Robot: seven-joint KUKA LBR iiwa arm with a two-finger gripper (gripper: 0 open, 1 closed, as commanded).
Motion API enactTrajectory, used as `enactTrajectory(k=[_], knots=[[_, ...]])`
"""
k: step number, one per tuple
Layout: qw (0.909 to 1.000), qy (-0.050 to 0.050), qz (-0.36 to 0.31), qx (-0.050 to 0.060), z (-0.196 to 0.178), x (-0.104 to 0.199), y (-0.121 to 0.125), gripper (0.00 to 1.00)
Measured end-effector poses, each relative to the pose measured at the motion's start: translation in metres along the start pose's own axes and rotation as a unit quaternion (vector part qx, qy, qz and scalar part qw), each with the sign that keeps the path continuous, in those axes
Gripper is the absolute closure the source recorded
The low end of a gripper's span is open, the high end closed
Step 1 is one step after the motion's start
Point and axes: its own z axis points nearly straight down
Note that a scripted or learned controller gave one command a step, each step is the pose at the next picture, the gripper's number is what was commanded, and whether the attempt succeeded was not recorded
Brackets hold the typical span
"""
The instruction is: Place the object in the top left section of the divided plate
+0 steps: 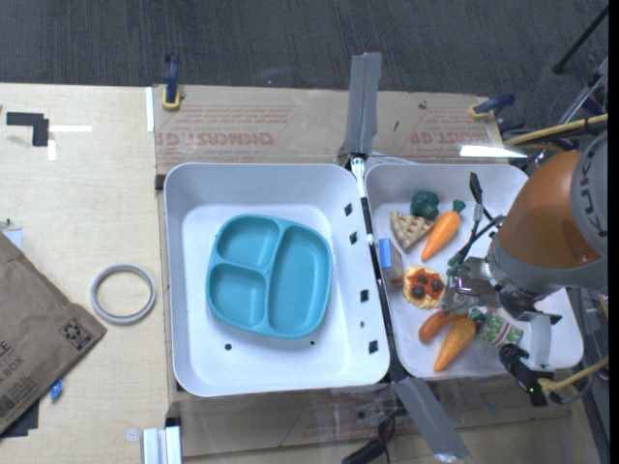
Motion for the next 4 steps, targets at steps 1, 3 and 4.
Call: enactTrajectory(k=[1,3,4], knots=[[0.9988,-0.001,-0.048,-0.001,-0.077,0.072,0.019,1.0],[0.9999,-0.001,0.012,0.0,-0.076,0.12,-0.011,1.0],[0.9985,-0.001,0.055,0.0,-0.076,0.085,-0.02,1.0]])
